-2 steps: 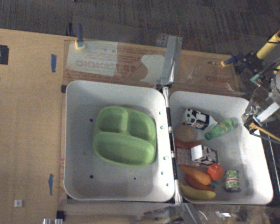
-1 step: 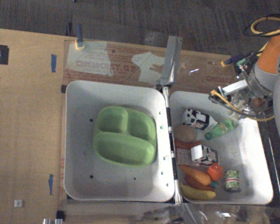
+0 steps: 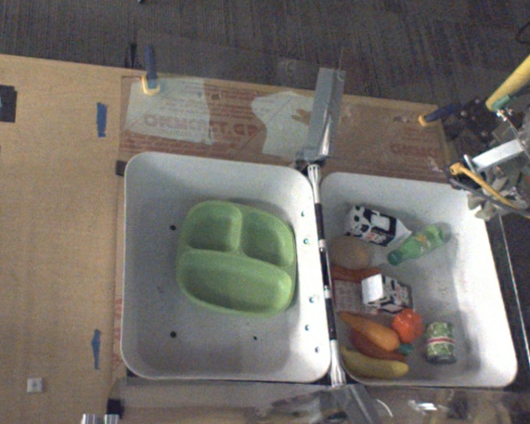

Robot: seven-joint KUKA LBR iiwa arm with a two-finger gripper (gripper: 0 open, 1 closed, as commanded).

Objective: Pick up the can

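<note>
The can (image 3: 440,342) is small, with a green and red label and a pale lid. It stands upright in the right bin (image 3: 497,275), near that bin's front right corner. My gripper (image 3: 493,172) hangs at the end of the arm beyond the right bin's far right corner, well away from the can and above the bench edge. Cables and the wrist housing crowd around it.
A red pepper (image 3: 407,324), a carrot (image 3: 370,330) and a banana (image 3: 376,364) lie just left of the can. Farther back are a green bottle (image 3: 419,244), two small cartons (image 3: 376,225) and a brown lump (image 3: 351,253). A green divided plate (image 3: 237,257) sits in the left bin (image 3: 143,269).
</note>
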